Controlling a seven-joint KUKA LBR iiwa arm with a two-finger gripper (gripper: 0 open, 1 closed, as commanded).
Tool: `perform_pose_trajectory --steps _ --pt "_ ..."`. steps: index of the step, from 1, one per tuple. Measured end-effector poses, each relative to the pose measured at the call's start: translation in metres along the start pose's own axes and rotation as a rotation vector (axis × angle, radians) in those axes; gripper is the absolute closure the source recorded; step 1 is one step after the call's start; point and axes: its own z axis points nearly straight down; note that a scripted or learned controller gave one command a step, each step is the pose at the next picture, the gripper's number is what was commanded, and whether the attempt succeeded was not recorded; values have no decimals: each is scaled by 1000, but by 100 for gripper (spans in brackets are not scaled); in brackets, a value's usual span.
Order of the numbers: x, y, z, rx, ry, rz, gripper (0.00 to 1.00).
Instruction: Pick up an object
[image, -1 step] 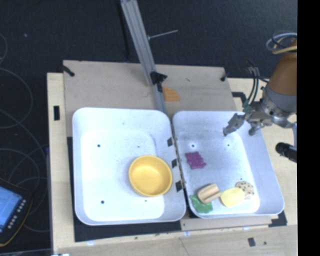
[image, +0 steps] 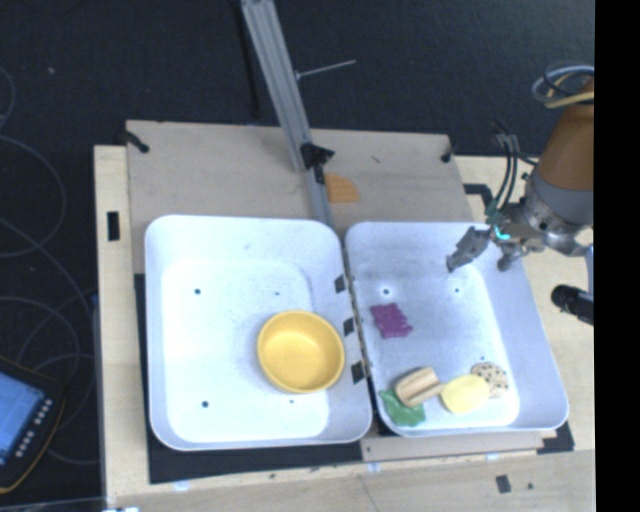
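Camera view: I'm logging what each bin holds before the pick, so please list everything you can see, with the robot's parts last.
Bins: 2, white, side by side on the bench; left bin, right bin.
Bowl: 1, yellow, left bin, near its right wall.
Purple piece: 1, purple, right bin, left of middle.
Tan block: 1, tan, right bin, front edge.
Green piece: 1, green, front-left corner of right bin, partly under the tan block.
Yellow lump: 1, yellow, right bin, front, right of the tan block.
Cookie: 1, speckled tan, beside the yellow lump.
Rail: 1, grey, slanting down from the top to between the bins.
Arm: 1, grey and orange, right side.
Gripper: 1, above the right bin's back right, holding nothing.
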Motion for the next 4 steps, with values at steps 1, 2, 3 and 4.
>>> perform_pose_trajectory --steps 1,2,3,4 --pt "2 -7 60 6 0 4 0" --pt "1 -8 113 5 -1 6 0" --pt "0 -6 98 -3 -1 7 100" --pt "-1 1 53 -5 0 2 100"
